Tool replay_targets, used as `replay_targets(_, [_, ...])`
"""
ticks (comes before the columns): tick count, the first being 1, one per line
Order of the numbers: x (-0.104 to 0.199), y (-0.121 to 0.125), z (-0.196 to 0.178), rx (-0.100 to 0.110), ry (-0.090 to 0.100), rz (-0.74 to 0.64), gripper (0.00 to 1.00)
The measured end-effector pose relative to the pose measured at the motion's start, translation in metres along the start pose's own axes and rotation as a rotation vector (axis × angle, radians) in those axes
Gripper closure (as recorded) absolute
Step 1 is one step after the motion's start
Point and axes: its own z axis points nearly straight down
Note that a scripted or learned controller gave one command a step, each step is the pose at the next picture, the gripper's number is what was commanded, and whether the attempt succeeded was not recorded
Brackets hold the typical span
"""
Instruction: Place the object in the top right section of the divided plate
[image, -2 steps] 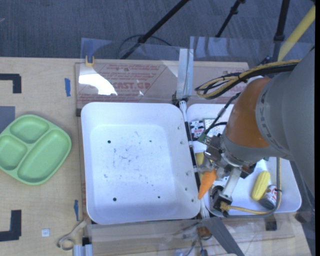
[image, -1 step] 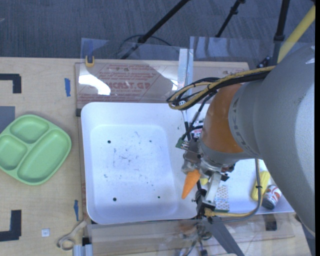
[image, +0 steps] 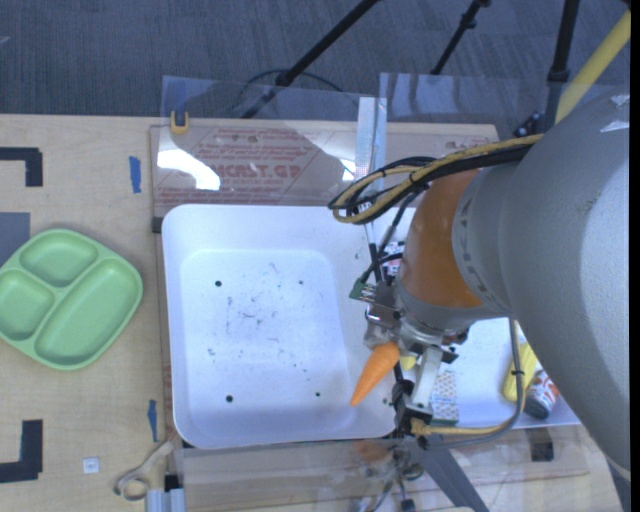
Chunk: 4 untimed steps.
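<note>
The gripper (image: 400, 368) is seen over the right edge of the left bin (image: 190, 300), and a carrot (image: 373, 372) — orange, tapered, tilted — is gripped at its thick end. The lifting seems done; the carrying is left. The divided plate (image: 66, 297) lies well apart, its top right section unfilled.

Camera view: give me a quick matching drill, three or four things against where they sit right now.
Things:
1. divided plate
2. carrot
3. left bin
4. yellow item

Places:
A. under the arm's wrist, at the left bin's right rim
B. in the right bin, beside the arm
C. on the bench, far left
D. between the plate and the arm

Pairs: 1-C, 2-A, 3-D, 4-B
</note>
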Motion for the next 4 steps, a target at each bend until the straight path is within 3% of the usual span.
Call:
replay_targets(1, [0.053, -0.027, -0.041, 0.038, 0.016, 0.329, 1.0])
replay_targets(2, [0.116, -0.037, 0.013, 0.026, 0.036, 0.145, 1.0])
replay_targets(3, [0.112, -0.04, 0.02, 0.036, 0.02, 0.147, 0.0])
replay_targets(4, [0.112, -0.04, 0.011, 0.038, 0.019, 0.146, 1.0])
